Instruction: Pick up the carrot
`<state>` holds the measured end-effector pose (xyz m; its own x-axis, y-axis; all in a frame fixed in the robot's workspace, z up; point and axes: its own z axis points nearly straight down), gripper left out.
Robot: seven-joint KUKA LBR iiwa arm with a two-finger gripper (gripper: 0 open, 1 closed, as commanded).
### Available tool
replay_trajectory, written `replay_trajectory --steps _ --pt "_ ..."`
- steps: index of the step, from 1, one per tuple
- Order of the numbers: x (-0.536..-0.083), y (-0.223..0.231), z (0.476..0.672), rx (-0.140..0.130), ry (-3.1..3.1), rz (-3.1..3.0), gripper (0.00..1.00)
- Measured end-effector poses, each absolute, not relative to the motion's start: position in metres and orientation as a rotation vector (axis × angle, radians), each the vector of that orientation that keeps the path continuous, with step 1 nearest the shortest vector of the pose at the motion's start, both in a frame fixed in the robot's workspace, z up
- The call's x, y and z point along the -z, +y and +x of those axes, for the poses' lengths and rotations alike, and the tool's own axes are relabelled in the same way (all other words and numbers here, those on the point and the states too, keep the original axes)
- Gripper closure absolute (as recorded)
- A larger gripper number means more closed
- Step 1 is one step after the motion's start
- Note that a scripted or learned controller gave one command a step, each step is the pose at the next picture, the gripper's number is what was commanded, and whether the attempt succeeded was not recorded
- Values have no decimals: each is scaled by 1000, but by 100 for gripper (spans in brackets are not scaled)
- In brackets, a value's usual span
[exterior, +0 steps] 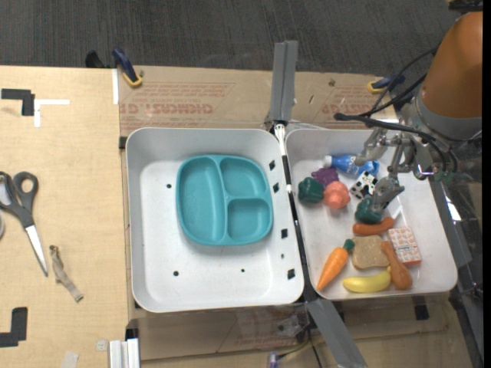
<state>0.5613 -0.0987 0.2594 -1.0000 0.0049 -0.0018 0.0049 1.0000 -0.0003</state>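
One carrot (332, 265) lies in the right bin (441, 228). Gripper (383, 198) hangs apart from it; I cannot tell its jaws' state.

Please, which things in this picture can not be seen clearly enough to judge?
- Hand: camera view, cables and wrist parts in front of it; open or shut is unclear.
- Green toy: partly under the hand; its kind is unclear.
- Small box: print too small to read.
- Carrot: fully visible, lying apart from the hand.
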Motion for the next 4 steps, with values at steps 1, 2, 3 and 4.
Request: replay_trajectory --steps 1,2,3,4 --pt "-120 -95 534 1 3139 36 0" --pt "-97 -91 478 -1 3136 174 0" --pt "-93 -95 560 0 3113 -385 0" --pt "-92 -93 529 -1 3136 172 0"
